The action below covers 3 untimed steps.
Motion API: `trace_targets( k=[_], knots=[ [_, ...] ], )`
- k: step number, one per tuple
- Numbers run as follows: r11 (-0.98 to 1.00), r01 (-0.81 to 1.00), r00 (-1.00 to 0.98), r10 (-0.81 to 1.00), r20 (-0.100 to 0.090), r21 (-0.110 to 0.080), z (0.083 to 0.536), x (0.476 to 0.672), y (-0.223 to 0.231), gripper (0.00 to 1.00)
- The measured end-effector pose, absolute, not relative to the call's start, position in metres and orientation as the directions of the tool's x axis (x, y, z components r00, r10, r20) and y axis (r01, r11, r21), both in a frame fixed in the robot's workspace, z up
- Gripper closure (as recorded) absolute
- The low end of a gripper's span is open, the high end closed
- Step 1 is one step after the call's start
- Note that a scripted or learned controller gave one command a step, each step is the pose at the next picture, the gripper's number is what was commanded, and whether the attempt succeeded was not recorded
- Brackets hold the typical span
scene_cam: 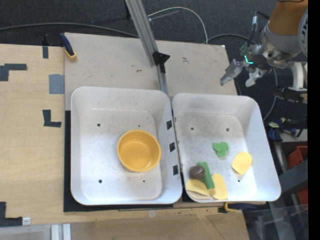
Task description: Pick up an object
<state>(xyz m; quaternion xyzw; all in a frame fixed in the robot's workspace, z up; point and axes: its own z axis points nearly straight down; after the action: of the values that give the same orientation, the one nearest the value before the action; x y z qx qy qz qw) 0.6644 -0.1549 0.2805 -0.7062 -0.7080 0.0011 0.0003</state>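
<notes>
My gripper (pixel 242 76) hangs at the upper right, over the bench just beyond the far edge of the right bin (pixel 252 109). Its fingers (pixel 229 75) are spread open with nothing between them. The right bin holds a small green piece (pixel 220 148), a yellow slice (pixel 242 162), a brown round object (pixel 196 172) next to a green stick (pixel 205 175), and yellow pieces (pixel 218 187) in its near corner. A yellow bowl (pixel 139 150) stands upright in the left bin (pixel 85 134).
A grey metal pole (pixel 142 24) slants down from the top to the gap between the bins. A blue and yellow clamp (pixel 68 46) lies at the bench's far left corner. Cables run behind the bench.
</notes>
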Motion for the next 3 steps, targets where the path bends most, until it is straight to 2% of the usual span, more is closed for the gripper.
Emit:
trace_targets(
  k=[3],
  knots=[
    [0.002,1.000,-0.002,1.000,-0.001,-0.006,0.117,0.667,-0.177,0.00]
  ],
)
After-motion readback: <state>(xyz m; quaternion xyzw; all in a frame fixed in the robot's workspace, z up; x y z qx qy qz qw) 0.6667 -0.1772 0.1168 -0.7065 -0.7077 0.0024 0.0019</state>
